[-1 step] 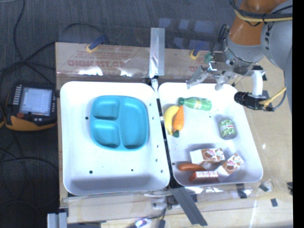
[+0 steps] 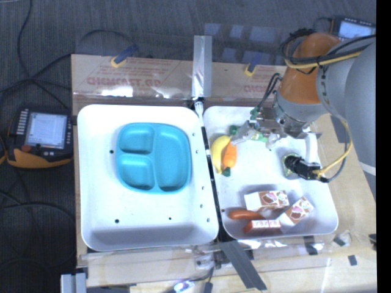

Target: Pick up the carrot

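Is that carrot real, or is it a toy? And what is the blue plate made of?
The carrot looks like a plastic toy: its orange is smooth, even and a little shiny, with a neat green tip. I cannot be sure from the picture alone. The blue plate also looks like moulded plastic: one flat colour, rounded compartments and a soft sheen.

A blue divided plate is seen in the left white bin. In the right bin, a yellow banana is placed at the left wall; two small cartons and a red sausage are found toward the lower edge. A handheld pendant is laid at the frame's far left.
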Controlling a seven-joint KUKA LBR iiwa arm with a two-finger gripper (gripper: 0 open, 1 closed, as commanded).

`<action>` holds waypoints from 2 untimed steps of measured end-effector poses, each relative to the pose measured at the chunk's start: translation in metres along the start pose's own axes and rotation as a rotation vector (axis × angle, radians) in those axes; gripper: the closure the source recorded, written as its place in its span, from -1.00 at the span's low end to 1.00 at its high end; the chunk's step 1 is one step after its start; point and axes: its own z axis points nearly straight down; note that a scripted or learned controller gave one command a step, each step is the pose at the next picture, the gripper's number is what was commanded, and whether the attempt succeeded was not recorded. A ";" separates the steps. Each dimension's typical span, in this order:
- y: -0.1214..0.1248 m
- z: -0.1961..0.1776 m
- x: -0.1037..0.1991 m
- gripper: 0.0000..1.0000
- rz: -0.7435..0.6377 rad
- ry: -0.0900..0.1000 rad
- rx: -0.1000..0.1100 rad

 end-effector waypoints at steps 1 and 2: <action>-0.031 0.062 0.002 -1.00 -0.275 -0.002 -0.015; -0.030 0.052 0.002 1.00 -0.274 -0.001 -0.017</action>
